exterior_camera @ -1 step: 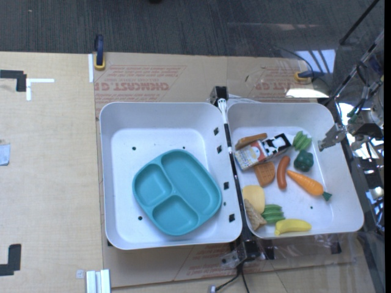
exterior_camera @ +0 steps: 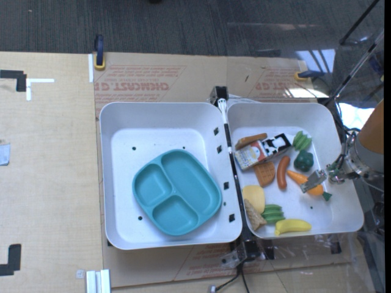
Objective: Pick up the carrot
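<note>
Camera view: jaws (exterior_camera: 317, 182) down at carrot (exterior_camera: 305, 183) in right bin (exterior_camera: 278, 108), can't tell open or closed, lift not yet done.

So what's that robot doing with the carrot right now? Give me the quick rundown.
Pincer low in right bin, at the carrot. Grip unconfirmed. Green pepper and sausage crowd close.

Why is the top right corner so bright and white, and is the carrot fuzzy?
In the camera view, glare washes out the bench beside the right bin; the carrot looks soft and small, with the gripper blurry over it; the teal tray is evenly lit and sharper.
</note>
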Tool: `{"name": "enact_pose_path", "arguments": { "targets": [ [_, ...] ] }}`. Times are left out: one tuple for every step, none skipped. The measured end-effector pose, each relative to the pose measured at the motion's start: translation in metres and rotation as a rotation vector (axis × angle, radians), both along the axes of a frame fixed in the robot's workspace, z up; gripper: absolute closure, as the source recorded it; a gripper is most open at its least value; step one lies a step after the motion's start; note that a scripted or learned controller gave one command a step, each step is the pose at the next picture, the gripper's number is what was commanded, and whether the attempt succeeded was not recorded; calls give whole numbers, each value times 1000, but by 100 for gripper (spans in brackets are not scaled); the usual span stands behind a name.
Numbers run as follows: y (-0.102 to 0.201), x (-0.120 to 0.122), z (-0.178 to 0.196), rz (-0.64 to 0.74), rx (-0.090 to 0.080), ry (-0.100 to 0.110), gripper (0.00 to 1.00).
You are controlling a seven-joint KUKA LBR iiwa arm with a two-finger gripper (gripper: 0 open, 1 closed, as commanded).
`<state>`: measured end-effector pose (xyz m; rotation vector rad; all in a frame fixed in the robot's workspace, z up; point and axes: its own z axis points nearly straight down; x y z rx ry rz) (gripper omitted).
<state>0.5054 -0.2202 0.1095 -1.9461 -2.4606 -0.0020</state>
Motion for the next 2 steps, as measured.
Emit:
{"name": "enact_pose_path", "arguments": {
  "targets": [
    [-2,3,11,-6,-5,-8,100],
    [36,-25,-17,-104,-4,-6,100]
  ]
}}
